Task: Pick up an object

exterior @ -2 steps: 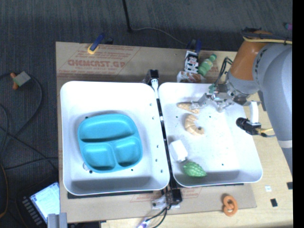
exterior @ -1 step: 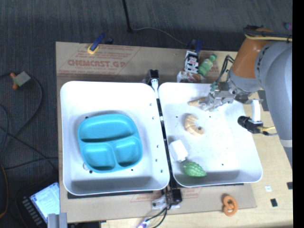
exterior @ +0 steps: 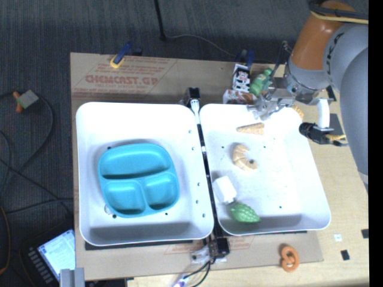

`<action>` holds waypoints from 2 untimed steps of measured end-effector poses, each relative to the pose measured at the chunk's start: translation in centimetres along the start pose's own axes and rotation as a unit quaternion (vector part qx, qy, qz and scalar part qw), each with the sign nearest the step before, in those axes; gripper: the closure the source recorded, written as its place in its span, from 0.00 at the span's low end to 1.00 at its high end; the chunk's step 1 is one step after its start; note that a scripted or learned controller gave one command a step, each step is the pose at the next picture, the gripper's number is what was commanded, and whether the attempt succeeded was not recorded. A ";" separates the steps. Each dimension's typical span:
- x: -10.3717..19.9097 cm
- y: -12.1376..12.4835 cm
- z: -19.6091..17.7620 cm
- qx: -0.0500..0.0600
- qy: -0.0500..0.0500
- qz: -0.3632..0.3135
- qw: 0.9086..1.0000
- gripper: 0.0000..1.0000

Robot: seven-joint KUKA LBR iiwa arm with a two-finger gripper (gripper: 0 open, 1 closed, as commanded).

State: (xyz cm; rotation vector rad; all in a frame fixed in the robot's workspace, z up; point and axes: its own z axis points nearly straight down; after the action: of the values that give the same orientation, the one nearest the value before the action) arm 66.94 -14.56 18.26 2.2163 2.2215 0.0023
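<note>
My gripper [exterior: 265, 106] hangs over the far edge of the right bin [exterior: 311, 184], reaching in from the upper right. A small green thing [exterior: 258, 85] shows right against the gripper's left side; whether it is held cannot be made out. Just below the gripper a tan cone-shaped piece [exterior: 249, 128] lies on the bin floor. Farther forward are a tan croissant-like pastry [exterior: 243, 156], a white block [exterior: 225, 188] and a knobby green toy [exterior: 244, 213] at the front.
The left bin [exterior: 90, 130] holds a blue divided tray [exterior: 139, 178]. A small printed box [exterior: 240, 84] stands behind the right bin. An orange pretzel-shaped toy [exterior: 289, 257] lies on the bench in front of it.
</note>
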 end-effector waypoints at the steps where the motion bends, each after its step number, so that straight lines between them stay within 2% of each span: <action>1: -0.1 -0.1 0.1 0.002 0.000 0.000 1.000 0.00; 2: -2.4 -12.0 9.6 0.002 0.000 0.002 1.000 0.00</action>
State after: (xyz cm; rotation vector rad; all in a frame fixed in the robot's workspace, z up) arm 55.02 -16.99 8.64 2.2223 2.2206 -0.0015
